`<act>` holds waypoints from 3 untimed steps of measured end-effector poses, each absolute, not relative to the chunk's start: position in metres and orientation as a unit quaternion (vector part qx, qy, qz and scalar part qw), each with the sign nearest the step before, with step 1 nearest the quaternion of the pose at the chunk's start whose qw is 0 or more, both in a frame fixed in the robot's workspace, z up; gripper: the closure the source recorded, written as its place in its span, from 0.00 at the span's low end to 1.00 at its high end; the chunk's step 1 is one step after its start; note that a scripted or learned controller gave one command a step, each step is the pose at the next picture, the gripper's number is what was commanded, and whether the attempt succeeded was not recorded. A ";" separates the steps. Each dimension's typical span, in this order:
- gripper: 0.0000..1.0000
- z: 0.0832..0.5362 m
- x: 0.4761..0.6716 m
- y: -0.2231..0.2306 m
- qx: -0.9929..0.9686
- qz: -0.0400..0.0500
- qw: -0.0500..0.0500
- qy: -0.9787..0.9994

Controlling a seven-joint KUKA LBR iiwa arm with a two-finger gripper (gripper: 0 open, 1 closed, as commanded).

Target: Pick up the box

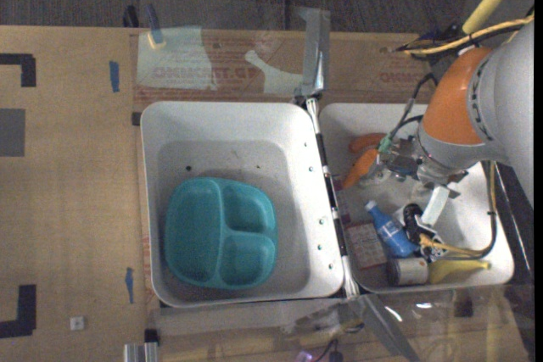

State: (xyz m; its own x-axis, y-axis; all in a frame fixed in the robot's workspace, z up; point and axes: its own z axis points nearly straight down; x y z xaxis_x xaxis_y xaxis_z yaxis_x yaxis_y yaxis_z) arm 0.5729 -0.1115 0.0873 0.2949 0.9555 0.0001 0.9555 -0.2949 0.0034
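Two shallow white bins sit side by side on the worktop (68,199). The left bin (157,182) holds a teal divided plate (221,231), and the right bin (477,212) holds the clutter. The box (366,243) lies flat on the floor of the right bin, close against its left wall and toward the near end. It is a small, reddish-brown printed carton, broad face up. A blue bottle (390,231) lies just beside its right edge, possibly touching, and a metal can (408,270) and a banana (458,269) lie further along the near wall.

The hand (389,165) hangs over the far part of the same bin, next to two orange items (361,165) and apart from the box. From this angle I cannot tell whether it is open or closed, and nothing shows as held in it.

The box looks like thin cardboard, so it is probably light and stiff along its edges. Its faces would likely dent under a hard squeeze. A printed surface can be a little slick. Lying flat, it offers little height to grip. The best hold is likely across its narrower width, on the two edges that are free of the wall and the bottle. The wall and the bottle crowd its other sides, so a moderate pinch from straight above seems safest.
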 end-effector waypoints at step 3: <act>0.00 0.088 0.481 -0.105 0.832 0.001 0.001 0.555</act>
State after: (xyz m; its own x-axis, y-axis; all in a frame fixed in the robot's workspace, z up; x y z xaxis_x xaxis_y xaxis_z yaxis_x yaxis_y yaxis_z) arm 0.4815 -0.1051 0.0883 0.3830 0.9237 0.0010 0.9237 -0.3830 0.0036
